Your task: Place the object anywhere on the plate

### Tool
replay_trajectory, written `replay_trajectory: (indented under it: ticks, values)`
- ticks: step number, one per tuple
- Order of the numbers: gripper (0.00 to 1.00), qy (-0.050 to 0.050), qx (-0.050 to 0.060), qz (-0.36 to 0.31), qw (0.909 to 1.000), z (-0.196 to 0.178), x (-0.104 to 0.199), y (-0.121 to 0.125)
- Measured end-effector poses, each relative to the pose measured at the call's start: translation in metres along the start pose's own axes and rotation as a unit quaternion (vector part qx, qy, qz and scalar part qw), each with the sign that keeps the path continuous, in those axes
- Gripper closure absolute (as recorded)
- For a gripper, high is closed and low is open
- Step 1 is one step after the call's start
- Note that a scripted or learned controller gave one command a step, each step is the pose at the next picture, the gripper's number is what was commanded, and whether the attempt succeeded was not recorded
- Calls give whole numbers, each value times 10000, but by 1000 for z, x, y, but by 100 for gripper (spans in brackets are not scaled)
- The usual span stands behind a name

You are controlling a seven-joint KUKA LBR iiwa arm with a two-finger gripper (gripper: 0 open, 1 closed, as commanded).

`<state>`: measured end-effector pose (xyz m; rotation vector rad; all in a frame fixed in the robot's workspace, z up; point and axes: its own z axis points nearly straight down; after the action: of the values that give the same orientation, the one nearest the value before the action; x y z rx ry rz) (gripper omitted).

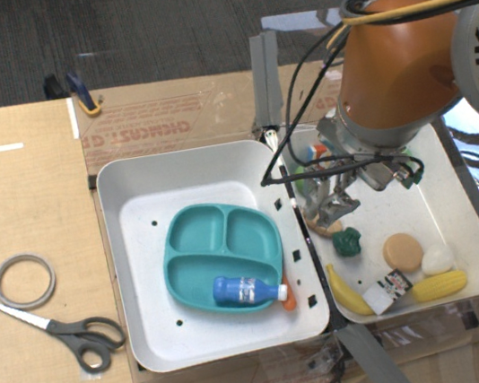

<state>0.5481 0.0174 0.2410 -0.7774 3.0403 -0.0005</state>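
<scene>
A teal divided plate [221, 244] lies in the left bin [131, 250]. A blue bottle [241, 292] lies on its side across the plate's near compartment, its white and orange cap end [285, 297] poking over the plate's right rim. My gripper [331, 205] hangs low in the right bin [463, 194], near that bin's left wall and just above a green broccoli-like piece [348, 243]. The orange wrist band and cables hide most of the gripper from above.
The right bin also holds a yellow banana [346, 294], a round tan piece [403, 251], a white lump [437, 260], a corn cob [438, 286] and a small black-and-white box [389, 287]. Scissors [68, 333] and a tape roll [24, 279] lie on the bench at left.
</scene>
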Motion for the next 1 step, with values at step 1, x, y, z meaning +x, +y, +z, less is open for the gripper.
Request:
replay_trajectory:
  ticks: [1]
  values:
    - [100,9,-9,-7,10000,24,-1,49]
